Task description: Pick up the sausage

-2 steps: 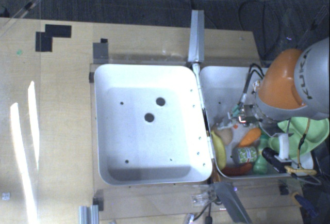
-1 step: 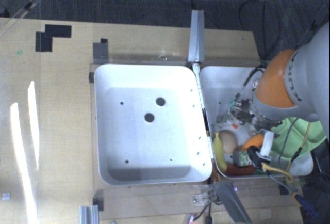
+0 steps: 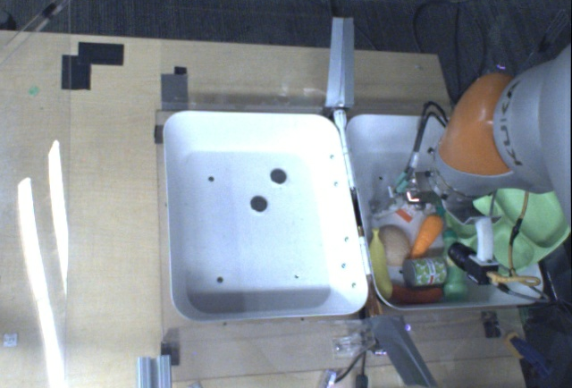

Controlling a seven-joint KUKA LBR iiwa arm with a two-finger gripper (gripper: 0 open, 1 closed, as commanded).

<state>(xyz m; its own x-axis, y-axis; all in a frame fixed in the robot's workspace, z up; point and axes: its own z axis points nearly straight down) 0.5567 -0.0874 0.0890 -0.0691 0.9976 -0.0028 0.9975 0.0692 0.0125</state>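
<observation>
the grey arm (image 3: 536,122) is reaching in from the right, its orange band (image 3: 474,131) sitting above the wrist, the pincer (image 3: 411,189) pointing down and leftward, low, partly hidden.

Two bins are sitting side by side; the right bin (image 3: 380,140) is holding a carrot (image 3: 427,235), with the sausage (image 3: 416,294) lying at its front edge.

No lettering can be read anywhere. The label on the green can (image 3: 427,271) in the right bin (image 3: 380,138) is too blurred to make out.
</observation>
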